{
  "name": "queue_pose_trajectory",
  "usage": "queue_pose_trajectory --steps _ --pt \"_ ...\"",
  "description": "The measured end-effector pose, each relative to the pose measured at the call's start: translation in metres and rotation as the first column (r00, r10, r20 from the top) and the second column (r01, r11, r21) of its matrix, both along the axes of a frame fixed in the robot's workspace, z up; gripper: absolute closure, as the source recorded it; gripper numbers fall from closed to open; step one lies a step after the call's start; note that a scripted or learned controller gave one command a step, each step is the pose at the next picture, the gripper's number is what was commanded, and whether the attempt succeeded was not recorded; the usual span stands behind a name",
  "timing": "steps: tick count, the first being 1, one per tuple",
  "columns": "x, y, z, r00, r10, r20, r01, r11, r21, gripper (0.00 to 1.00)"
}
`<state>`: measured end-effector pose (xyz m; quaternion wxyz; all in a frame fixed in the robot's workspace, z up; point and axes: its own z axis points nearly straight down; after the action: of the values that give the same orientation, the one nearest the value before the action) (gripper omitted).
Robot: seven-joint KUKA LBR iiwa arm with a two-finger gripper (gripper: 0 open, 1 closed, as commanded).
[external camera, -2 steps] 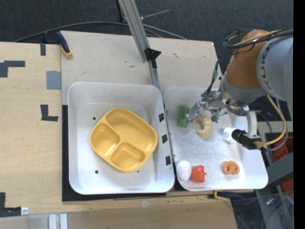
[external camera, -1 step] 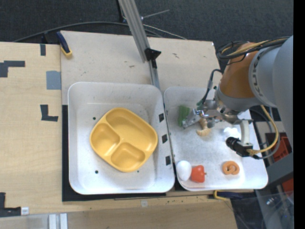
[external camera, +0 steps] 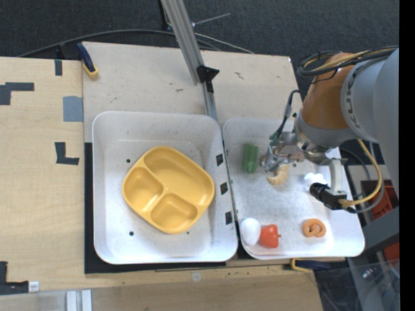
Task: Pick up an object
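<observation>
I am hovering the two-finger gripper right over a small tan rounded lump in the right white bin; it is lying just below the tips. I cannot tell how the gripper is set. A green upright block is standing just beside, to its left, crowding that side.

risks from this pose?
1. The end effector sits right over the tan piece, with the green block close on its left; a slightly off descent could nudge the block instead of gripping.
2. The white egg, red piece and orange ring lie along the right bin's near wall, so tries there may clip the rim.
</observation>
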<state>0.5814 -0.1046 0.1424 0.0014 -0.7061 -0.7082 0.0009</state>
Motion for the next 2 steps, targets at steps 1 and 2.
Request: queue_pose_trajectory --steps 1,2 --pt "0.004 0.008 0.046 1.000 -0.001 0.006 0.001 1.000 -0.001 1.00" --pt "0.003 0.005 0.089 1.000 -0.002 0.007 0.002 1.000 -0.001 1.00"
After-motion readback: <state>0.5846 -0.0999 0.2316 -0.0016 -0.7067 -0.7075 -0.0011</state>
